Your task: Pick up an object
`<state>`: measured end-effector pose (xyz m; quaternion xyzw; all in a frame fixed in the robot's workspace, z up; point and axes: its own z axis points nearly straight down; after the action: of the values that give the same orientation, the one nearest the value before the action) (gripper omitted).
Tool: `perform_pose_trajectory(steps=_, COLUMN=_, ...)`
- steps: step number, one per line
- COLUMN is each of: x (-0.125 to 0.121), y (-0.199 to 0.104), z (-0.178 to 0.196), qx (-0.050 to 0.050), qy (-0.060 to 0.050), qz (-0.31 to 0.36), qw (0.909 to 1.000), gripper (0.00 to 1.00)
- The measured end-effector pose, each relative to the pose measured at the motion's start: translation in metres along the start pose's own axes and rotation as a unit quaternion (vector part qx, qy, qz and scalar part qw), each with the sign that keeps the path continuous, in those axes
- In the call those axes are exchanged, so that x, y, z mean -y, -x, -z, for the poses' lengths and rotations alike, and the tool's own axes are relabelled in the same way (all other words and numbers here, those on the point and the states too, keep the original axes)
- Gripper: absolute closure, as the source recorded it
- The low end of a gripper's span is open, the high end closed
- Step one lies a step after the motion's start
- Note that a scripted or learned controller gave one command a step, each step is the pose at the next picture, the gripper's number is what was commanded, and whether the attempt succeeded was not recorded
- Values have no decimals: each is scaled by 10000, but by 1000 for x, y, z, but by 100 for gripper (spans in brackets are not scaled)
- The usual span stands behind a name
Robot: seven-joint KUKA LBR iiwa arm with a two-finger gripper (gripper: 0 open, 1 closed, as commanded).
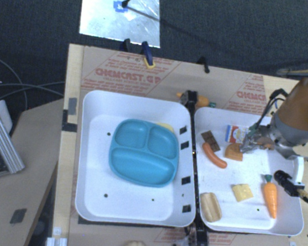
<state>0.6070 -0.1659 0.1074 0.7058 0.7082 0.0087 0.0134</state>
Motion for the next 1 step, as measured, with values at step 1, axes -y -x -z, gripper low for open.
perform_pose_trajectory(steps=1, x=-7, y=-4, z=45, qx=-26, qy=-123, qz=5, qw=9999, gripper=100)
